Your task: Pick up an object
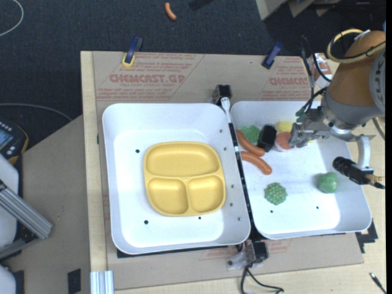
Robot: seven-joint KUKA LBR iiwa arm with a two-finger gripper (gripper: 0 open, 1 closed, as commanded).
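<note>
The right bin (343, 216) holds several small objects. My gripper (298, 137) hangs low over its far part, right beside a red-orange round piece (282, 141) and a yellow piece (285, 127). To their left lie a black object (267, 137) and a green leafy piece (250, 131). Two orange sausages (256, 162) lie along the bin's left wall. A bumpy green ball (275, 193) sits near the middle and a smooth green ball (327, 182) lies to the right.
The left bin (122, 213) bears a yellow divided plate (184, 177). A black divider strip (236, 158) runs between the two bins. The grey and orange arm (358, 72) reaches in over the right bin's far right corner.
</note>
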